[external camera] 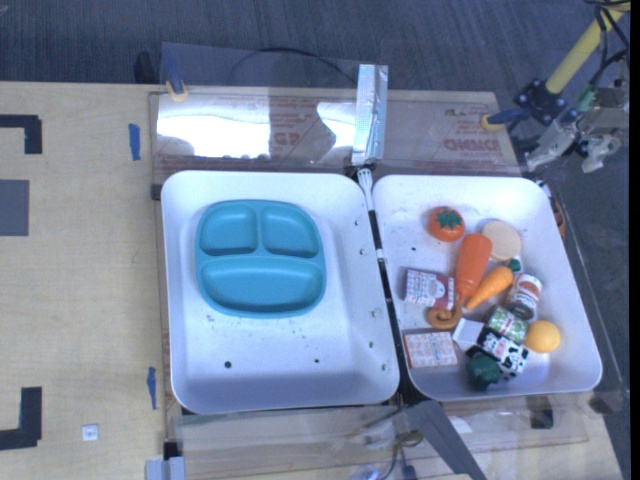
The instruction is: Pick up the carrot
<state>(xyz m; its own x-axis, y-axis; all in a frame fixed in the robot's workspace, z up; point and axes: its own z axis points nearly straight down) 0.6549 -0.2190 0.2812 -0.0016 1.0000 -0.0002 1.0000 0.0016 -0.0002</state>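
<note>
The carrot (487,288) is a small orange tapered piece with a green tip. It lies at a slant in the middle of the right bin (575,268). Its upper left side rests against a longer orange-red piece (472,257), and a small can (524,294) sits just to its right. Nothing lies on top of the carrot.
The right bin is crowded: a tomato (447,223), a beige disc (503,238), two small cartons (428,288) (430,348), a yellow lemon (543,337), a black-and-white carton (505,348) and a dark green item (484,370). A blue divided plate (262,256) lies in the left bin (190,358).
</note>
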